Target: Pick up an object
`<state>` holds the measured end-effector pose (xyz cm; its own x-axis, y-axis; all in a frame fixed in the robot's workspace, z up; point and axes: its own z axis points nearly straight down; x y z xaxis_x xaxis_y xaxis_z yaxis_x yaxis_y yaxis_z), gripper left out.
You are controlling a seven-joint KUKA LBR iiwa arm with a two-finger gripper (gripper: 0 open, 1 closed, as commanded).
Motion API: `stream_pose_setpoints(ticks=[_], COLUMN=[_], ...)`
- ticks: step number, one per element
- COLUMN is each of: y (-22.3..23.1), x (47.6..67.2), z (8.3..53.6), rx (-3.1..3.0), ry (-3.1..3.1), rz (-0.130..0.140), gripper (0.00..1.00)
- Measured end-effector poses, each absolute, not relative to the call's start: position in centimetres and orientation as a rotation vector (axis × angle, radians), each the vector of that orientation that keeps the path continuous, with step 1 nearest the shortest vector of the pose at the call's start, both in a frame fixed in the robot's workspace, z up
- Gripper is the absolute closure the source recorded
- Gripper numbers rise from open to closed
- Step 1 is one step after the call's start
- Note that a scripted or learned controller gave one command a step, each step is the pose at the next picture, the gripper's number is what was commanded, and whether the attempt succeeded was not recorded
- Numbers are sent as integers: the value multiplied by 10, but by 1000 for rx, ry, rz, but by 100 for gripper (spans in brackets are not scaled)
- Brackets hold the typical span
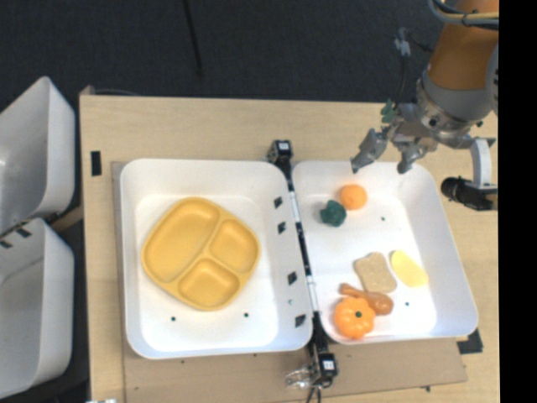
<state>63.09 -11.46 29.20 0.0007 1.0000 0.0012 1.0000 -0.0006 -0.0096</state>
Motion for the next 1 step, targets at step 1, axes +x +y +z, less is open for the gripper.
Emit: stream_pose_setpoints(ticks=[1], y=[-114], x=[633], z=[298], rx=[-2220], ry=[-2223], rz=[-2], gripper=[0])
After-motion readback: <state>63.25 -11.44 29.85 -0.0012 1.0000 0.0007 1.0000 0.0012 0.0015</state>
